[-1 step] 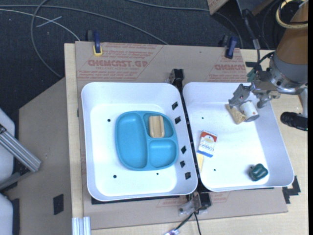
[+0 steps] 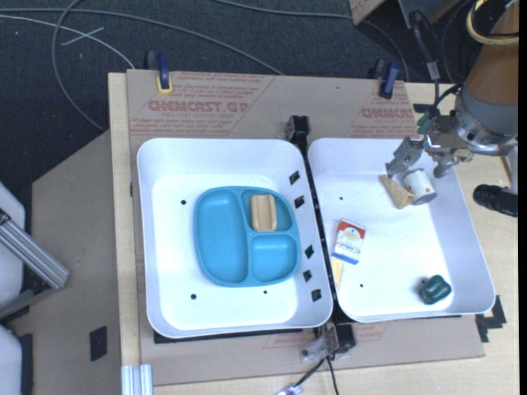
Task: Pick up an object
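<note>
Camera view from above, read left to right: I see the counter [image 2: 123, 220] carrying two shallow white bins side by side on a brown board. My left bin [image 2: 156, 295] holds a blue divided plate [image 2: 226, 233] near its middle, and a tan wooden block [image 2: 263, 212] lies in the plate's upper right compartment. Past the black divider, the right bin [image 2: 387, 303] has a small red, white and blue card packet [image 2: 349, 242] lying flat near its left side, well apart from a dark green object [image 2: 434, 288] down in the lower right corner. Up in the bin's upper right part, a tan wedge-like piece [image 2: 399, 192] lies touching a white cylinder [image 2: 422, 185]. My pincer [image 2: 422, 164] sits right over that pair, on the grey arm [image 2: 486, 113] coming in from the right; I cannot tell from here whether it is open, closed, or gripping either piece.
</note>
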